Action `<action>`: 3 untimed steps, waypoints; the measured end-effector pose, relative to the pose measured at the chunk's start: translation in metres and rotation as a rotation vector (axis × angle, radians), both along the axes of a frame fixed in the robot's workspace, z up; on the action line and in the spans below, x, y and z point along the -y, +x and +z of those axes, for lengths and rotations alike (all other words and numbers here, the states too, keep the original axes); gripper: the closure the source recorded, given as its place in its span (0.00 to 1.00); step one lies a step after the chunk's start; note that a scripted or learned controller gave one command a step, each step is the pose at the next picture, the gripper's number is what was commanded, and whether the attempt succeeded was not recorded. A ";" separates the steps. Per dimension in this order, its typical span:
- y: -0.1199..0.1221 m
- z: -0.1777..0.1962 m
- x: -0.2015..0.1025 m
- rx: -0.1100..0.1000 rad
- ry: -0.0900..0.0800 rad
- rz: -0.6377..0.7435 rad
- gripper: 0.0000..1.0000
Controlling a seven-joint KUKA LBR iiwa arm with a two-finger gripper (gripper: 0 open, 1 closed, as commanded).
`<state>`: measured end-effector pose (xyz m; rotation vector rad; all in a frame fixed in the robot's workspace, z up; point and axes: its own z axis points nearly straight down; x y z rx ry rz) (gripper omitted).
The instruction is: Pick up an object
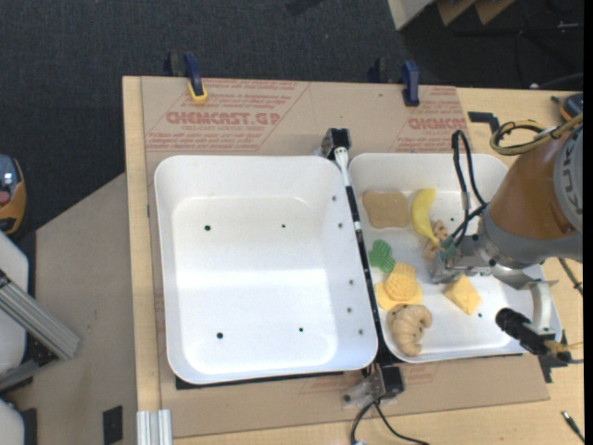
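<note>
The grey, orange-banded arm (537,202) has its gripper (443,265) low in the right-hand shallow white bin (482,346), among the toy foods; its grip cannot be made out. Beside it lie a yellow plastic wedge (462,296), waffle (401,286) and banana (423,211); nothing looks lifted yet.

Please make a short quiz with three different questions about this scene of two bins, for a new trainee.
1. True or false: the toy food items all lie in the right bin.
2. Which item lies nearest the front edge of that bin? A) banana B) bread slice C) beige twisted pastry
3. Fill in: the hand is low in the right bin, between the banana and the ____ wedge.

Key: 1 true; 2 C; 3 cheese.
</note>
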<state>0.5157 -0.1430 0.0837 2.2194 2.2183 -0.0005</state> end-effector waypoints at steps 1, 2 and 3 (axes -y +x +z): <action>-0.001 0.011 -0.001 0.001 0.000 0.000 1.00; 0.074 0.108 -0.125 0.014 0.007 0.017 1.00; 0.145 0.232 -0.258 0.018 0.011 0.017 1.00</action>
